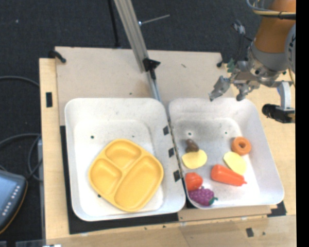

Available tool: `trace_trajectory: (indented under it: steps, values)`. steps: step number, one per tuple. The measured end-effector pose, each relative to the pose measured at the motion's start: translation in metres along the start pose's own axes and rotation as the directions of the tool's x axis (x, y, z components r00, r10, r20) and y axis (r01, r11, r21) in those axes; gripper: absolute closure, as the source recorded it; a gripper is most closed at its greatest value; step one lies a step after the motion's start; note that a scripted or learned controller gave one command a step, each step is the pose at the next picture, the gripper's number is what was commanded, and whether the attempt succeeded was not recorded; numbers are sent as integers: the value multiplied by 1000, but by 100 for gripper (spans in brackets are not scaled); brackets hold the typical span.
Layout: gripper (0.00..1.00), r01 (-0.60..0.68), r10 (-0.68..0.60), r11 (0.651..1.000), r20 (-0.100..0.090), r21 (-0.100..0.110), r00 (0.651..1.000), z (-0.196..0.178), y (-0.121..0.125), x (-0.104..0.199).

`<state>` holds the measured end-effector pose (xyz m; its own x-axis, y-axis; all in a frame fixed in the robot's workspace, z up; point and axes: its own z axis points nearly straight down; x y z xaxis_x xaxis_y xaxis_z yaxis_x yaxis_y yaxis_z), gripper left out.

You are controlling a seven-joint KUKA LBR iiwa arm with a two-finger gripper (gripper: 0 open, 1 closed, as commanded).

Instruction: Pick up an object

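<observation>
My gripper [228, 93] hangs open above the far rim of the right bin [257, 117], nothing between its fingers. Well below it in that bin lie toy foods: an orange ring [241, 146], a yellow slice [236, 162], an orange carrot [227, 175], a pale yellow piece [194, 159] with a brown bit [191, 145] on its far side, a red piece [193, 180] and purple grapes [203, 195]. All rest on the bin floor, apart from the gripper.
The left bin [82, 122] holds a yellow divided plate [125, 174]. A slanted metal rail [134, 30] rises behind the bins. A cable and a handheld pendant [4, 194] lie at the left off the bench.
</observation>
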<state>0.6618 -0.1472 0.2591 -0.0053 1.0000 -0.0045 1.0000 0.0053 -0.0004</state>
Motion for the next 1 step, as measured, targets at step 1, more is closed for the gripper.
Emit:
trace_trajectory:
  steps: [1]
  values:
    - [0,-7,7,1000,-5,9,1000,136,-76,52]
